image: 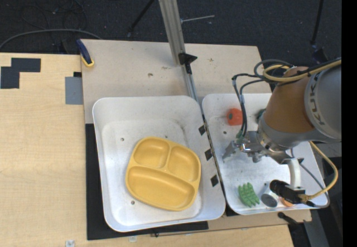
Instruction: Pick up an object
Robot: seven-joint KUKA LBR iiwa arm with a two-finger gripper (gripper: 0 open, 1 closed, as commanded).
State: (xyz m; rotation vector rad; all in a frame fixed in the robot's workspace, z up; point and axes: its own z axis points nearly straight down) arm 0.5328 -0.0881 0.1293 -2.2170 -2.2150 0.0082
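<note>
hovering low at centre right, the claw is seen above the right bin, its state untellable; nothing is lifted yet, the green object lying below it.

Yellow tray in left bin — arm over right bin.

A yellow sectioned plastic plate lies in the plain white left bin. The white right bin shows an orange-red round object, a green ridged item and a small grey oval piece. The arm's wrist band is orange-brown, the counter pale wood.
</note>
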